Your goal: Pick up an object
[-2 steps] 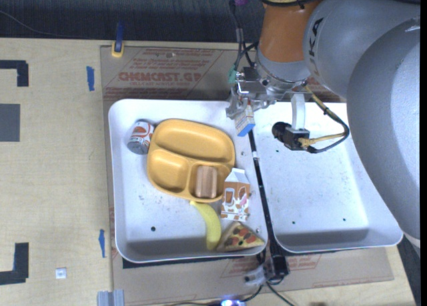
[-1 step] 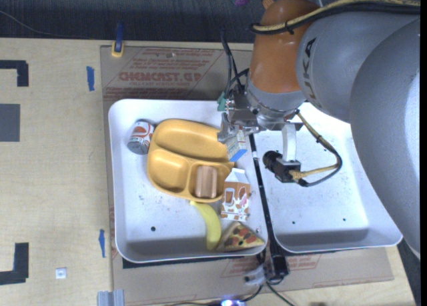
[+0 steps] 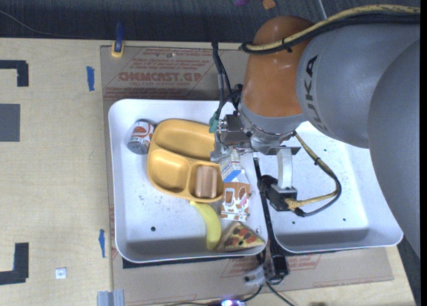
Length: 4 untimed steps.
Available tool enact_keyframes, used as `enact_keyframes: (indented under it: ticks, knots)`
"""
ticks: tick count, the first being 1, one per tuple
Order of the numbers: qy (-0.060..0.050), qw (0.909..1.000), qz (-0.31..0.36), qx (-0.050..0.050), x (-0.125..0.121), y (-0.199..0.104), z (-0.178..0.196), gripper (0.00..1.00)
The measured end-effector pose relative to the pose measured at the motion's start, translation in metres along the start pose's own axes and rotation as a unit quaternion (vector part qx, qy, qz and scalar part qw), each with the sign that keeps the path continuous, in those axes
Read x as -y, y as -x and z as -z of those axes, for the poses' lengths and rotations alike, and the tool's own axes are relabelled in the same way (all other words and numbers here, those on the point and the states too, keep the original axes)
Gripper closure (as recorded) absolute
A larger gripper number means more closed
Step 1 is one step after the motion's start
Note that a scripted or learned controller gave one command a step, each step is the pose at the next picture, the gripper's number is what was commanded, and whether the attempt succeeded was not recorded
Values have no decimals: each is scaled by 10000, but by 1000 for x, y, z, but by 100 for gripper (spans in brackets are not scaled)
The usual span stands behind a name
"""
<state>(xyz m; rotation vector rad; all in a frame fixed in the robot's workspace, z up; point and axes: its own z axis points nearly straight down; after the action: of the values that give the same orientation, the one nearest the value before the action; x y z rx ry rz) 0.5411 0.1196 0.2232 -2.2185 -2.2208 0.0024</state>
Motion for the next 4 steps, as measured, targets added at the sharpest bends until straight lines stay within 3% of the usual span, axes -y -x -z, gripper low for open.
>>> enact_keyframes:
  ticks: [1, 2, 3, 4]
  knots:
    - [9, 10000, -12, 4, 22, 38, -39, 100]
    - [5, 10000, -14, 0, 62, 92, -16, 100]
    - [8, 10000, -11, 0, 62, 92, -16, 0]
    - [8, 10000, -11, 0, 62, 92, -16, 0]
